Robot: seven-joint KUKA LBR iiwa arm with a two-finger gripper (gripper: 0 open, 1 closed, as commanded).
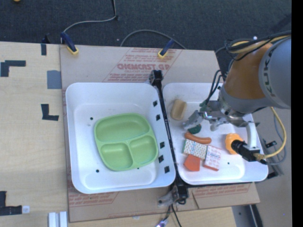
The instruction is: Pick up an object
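Two white bins sitting side by side, the arm reaching into the right one.

The left shallow white plastic bin (78,126) is holding a light green three-compartment plate (125,141). The right white bin (246,174) is holding a tan cylindrical block (178,109), a green leafy toy (193,125), an orange-red sausage (198,138), a patterned square packet (195,148), a white-and-red packet (213,157), a red block (191,163) and an orange rounded object (232,142). The gripper (214,118) is hanging over this bin's upper middle, beside the green toy; whether it is spread or closed I cannot tell.
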